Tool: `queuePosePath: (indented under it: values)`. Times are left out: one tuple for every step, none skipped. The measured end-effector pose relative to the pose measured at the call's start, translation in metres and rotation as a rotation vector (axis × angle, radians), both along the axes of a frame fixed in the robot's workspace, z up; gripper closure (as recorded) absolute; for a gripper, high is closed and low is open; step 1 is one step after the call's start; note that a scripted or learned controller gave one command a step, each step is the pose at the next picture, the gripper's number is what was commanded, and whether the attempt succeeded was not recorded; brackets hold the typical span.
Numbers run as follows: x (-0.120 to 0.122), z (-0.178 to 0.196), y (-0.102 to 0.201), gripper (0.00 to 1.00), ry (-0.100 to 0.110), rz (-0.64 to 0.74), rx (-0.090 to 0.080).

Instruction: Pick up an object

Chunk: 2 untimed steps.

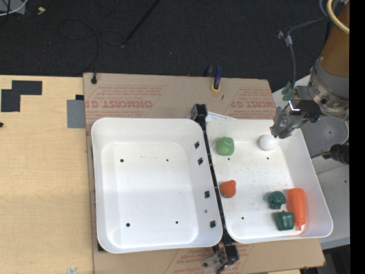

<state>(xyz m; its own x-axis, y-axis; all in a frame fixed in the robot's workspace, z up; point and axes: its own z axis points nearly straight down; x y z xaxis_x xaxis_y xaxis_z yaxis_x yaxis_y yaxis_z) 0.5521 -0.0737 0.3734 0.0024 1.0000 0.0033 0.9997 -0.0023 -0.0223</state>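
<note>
End effector (283,125): hung over the right bin's (308,158) far right rim; whether apart or together could not be told.
Ball (267,142): white, in the right bin's far corner, just beside the end effector, toward the bin's middle and slightly nearer the camera.
Axis: ball was round, no long axis to match.
Others: green lump (224,146), red lump (227,188), carrot (297,208) lay farther off.
Judgement: ball looked the likeliest target.
</note>
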Motion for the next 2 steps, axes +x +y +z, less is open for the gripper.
queuePosePath:
  values:
    - [0.027,0.138,0.047,1.0,-0.035,0.008,-0.003]
    - [-0.002,0.167,0.032,1.0,-0.023,0.002,-0.004]
